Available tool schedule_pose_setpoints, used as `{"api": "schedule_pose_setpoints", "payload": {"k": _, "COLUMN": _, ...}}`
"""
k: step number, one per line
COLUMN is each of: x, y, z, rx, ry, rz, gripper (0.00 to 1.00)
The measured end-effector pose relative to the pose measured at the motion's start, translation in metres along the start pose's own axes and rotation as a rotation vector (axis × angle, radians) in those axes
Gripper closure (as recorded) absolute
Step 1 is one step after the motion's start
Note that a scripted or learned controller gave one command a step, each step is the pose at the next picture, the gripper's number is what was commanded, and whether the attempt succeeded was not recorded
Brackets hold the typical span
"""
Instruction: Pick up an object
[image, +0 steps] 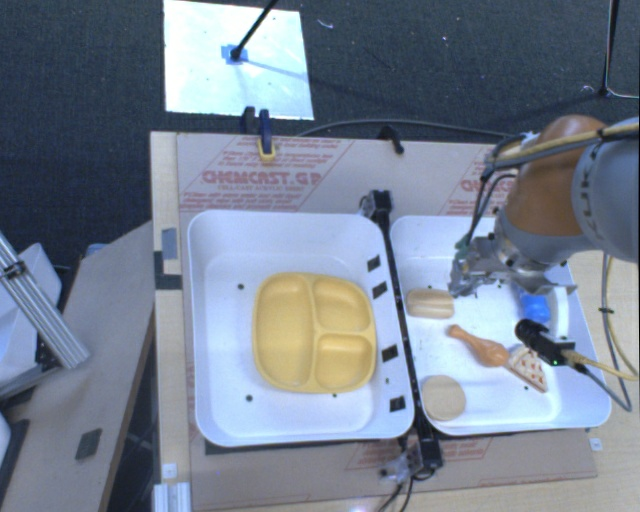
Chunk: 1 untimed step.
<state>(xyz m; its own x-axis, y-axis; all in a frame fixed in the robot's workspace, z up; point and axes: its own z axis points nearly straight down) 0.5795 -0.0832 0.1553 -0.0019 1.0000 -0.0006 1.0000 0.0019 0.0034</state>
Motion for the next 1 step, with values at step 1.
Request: {"api": "schedule_pose_setpoints", "payload": {"k": 1, "x": 0.0068, "y": -0.0050, "z": -0.0486, "rx": -0.001, "ry": 0.000, "rz": -0.002, "gripper": 1.00}}
